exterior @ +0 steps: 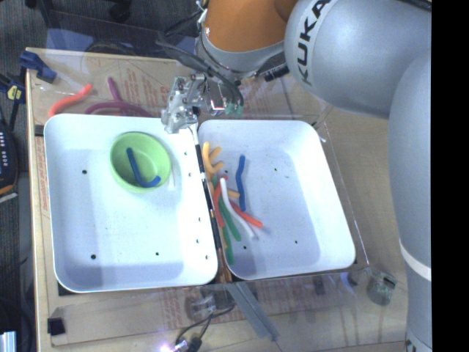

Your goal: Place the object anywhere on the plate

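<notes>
The right bin (293, 196) keeps a tangle of coloured sticks (229, 196) against its left wall, overlapping so single ones are hard to separate; its right half lies free. In the left bin (95, 248), the green plate (141, 160) near the far edge bears a blue stick (139, 171). Beyond, the gripper (179, 112) hangs over the bins' far rims; whether it is closed I cannot tell.

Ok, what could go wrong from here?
1. The gripper sits above the bins' far rims near the divide, so descending could strike a rim.
2. The colored sticks lie tangled against the right bin's left wall; a grasp might lift several or jam against it.
3. The green plate is small and already holds a blue stick; another could land beside it.
</notes>
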Action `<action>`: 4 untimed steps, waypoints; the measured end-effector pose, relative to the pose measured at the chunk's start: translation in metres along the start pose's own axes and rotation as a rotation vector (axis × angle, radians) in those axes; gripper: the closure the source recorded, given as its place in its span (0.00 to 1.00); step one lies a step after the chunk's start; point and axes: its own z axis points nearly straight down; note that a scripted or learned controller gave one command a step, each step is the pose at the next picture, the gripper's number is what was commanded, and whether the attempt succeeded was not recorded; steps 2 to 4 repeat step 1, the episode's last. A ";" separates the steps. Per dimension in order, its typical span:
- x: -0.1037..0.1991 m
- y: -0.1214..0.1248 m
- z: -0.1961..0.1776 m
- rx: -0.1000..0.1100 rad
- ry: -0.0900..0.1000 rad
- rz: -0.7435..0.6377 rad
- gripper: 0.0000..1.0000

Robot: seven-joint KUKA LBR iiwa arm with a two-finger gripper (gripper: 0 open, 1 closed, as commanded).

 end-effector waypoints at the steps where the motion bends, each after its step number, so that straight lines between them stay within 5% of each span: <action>1: 0.000 -0.001 0.000 0.001 0.000 0.001 0.00; 4: 0.000 -0.001 0.000 0.001 0.000 0.001 0.00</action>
